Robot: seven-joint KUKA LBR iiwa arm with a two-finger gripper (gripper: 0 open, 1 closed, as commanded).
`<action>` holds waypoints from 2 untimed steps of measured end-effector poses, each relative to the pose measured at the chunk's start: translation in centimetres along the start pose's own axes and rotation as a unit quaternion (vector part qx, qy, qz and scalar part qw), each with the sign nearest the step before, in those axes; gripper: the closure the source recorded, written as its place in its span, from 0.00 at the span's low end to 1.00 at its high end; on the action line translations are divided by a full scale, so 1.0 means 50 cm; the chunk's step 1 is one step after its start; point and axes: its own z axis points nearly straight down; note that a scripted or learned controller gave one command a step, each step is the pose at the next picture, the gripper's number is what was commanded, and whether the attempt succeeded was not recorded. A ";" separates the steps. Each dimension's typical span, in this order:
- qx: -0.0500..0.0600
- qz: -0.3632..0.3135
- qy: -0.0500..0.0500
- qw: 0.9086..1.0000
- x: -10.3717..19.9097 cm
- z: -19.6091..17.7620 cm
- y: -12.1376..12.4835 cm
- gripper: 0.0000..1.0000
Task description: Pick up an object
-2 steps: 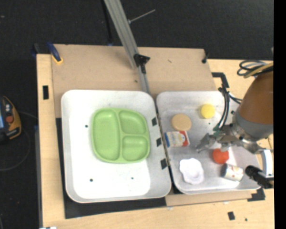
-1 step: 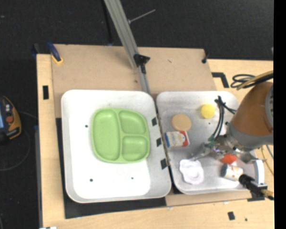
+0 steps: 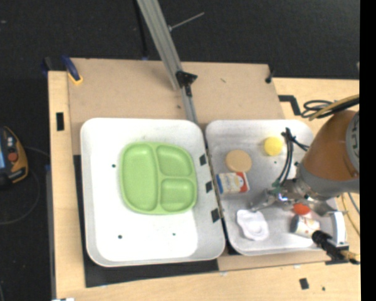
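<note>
gripper (image 3: 261,200) low in right bin (image 3: 254,130), reaching toward white crumpled object (image 3: 253,224) just near of it, finger state cannot tell; next: descend and close

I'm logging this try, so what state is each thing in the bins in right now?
Green tray: flat in the left bin, compartments bare.
Yellow ball: loose in the right bin.
Tan disc: lying flat.
Small carton: on its side.
White cloth: crumpled.
Gripper: low over the right bin.
</note>
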 end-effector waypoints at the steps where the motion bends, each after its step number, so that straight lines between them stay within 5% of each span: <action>1: -0.004 0.003 -0.002 1.000 -0.004 -0.025 0.004 1.00; 2: -0.002 0.000 0.000 1.000 0.001 -0.133 -0.010 1.00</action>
